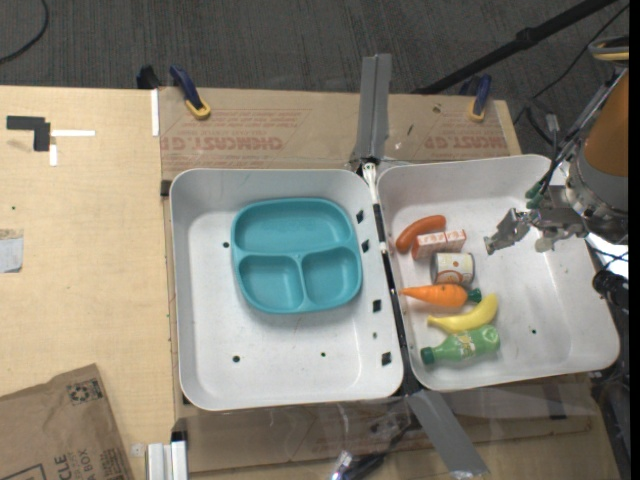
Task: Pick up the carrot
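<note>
The carrot [437,294] is orange with a green tip and lies flat in the middle of the right bin [560,338]. It sits between a small can [453,265] behind it and a yellow banana [465,315] in front. My gripper [522,238] hangs over the right bin's back right part, above and to the right of the carrot and well apart from it. Its fingers are spread open with nothing between them.
A red sausage [420,231] and a small box [446,239] lie behind the can. A green bottle [460,346] lies near the bin's front wall. The left bin [200,348] holds a teal divided plate [297,255]. A divider bar [385,268] runs between the bins.
</note>
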`<state>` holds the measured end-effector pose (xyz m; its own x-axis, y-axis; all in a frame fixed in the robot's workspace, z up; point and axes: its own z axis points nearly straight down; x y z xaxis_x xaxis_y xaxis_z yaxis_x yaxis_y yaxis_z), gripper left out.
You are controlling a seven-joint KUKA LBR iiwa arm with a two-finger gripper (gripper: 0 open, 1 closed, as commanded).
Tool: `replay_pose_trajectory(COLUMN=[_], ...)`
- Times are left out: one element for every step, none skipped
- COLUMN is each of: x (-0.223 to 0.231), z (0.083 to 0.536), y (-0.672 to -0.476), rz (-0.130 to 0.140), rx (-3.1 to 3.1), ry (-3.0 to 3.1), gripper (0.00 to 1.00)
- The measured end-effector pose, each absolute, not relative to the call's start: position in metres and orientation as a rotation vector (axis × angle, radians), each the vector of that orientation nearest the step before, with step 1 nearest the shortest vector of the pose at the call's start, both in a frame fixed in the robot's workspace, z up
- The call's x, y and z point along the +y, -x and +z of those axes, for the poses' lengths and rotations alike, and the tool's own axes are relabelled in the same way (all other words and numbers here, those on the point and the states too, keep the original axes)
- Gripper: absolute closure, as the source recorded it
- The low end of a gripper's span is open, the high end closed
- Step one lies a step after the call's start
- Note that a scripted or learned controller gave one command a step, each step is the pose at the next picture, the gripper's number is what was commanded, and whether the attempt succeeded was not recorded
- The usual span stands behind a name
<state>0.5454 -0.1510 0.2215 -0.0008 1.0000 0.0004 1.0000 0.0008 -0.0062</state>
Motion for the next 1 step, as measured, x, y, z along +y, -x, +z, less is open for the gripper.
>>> replay_pose_trajectory(x=[-0.1039], z=[0.1091], y=[-0.5293], rz=[-0.007], rx=[-2.019], ry=[2.416], gripper=[0.0])
